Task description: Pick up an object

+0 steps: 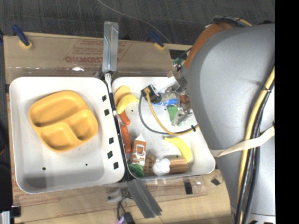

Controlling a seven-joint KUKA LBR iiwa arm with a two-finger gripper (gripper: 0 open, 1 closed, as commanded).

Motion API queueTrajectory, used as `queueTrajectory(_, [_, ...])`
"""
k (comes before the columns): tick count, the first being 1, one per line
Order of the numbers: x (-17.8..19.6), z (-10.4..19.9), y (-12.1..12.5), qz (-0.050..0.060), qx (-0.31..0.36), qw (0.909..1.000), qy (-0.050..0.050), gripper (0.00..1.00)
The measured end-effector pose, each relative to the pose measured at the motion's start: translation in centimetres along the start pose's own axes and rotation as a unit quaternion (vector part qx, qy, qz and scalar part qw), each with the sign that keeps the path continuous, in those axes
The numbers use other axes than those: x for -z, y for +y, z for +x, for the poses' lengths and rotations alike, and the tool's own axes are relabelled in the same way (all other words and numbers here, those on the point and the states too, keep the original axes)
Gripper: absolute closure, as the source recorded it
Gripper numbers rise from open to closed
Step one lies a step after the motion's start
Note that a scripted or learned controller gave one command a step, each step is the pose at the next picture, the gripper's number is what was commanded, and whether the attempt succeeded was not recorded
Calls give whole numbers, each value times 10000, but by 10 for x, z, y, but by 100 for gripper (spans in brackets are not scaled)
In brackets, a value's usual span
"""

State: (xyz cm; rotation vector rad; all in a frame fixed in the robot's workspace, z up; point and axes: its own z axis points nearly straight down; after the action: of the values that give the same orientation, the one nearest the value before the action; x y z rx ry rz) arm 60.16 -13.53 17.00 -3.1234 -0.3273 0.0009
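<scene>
My gripper [181, 109] hangs low over the right side of the right bin [159, 85], under the big grey arm. A green item [173, 115] and a blue packet [167, 101] lie right beside it; whether it touches either is unclear. Along the bin's left wall lie a yellow banana [122, 100] and two orange-red sausage shapes [125, 129]. Toward the front are a small brown and white carton [138, 150], a white crumpled ball [162, 166], a brown cylinder [180, 165] and another yellow banana [181, 147].
The left bin [28, 171] holds a yellow divided tray [63, 119]. A metal divider [110, 45] runs between the bins. The arm's body covers the right bin's right edge. A dark green piece [135, 171] sits in the front left corner.
</scene>
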Motion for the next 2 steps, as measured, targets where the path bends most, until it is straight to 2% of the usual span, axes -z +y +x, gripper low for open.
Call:
queueTrajectory(1, [151, -96, -16, -7, 2222, 9750, 11, 0])
queueTrajectory(2, [230, -106, -27, -6, 483, 9988, 12, 0])
